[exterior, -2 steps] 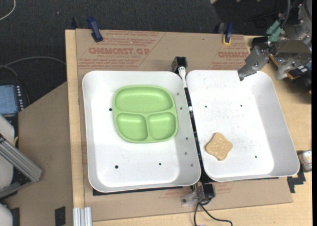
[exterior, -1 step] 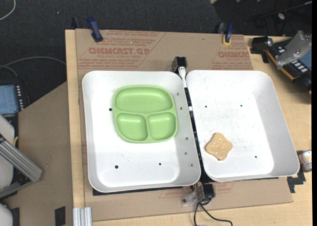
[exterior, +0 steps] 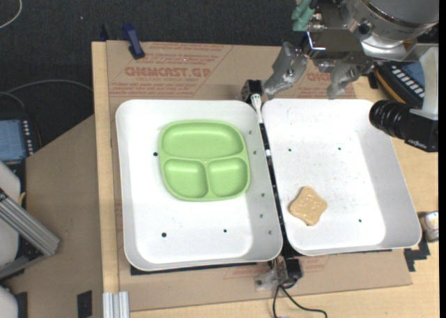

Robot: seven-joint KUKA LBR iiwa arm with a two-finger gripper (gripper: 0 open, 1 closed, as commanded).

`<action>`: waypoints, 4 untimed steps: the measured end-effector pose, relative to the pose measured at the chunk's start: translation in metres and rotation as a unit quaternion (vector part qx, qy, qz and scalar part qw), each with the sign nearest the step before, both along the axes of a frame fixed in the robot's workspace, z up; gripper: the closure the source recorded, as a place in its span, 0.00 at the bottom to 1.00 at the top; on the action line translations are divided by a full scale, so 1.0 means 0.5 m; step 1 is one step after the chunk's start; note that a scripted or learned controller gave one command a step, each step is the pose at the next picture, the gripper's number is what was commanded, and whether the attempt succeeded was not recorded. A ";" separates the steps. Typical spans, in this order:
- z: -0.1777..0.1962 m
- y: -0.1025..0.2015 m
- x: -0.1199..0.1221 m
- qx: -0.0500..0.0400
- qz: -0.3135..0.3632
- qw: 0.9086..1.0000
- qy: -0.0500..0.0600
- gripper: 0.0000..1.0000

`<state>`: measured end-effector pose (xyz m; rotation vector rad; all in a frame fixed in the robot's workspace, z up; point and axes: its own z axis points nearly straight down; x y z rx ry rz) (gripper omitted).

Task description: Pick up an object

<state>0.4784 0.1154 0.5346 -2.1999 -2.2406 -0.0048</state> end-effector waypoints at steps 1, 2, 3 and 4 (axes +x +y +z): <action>0.001 0.233 -0.001 0.000 -0.003 1.000 -0.001 0.00; 0.023 0.220 0.002 0.000 -0.008 1.000 -0.002 1.00; -0.083 0.152 0.001 -0.003 -0.011 1.000 0.004 1.00; -0.201 0.061 0.009 -0.003 -0.012 1.000 0.005 1.00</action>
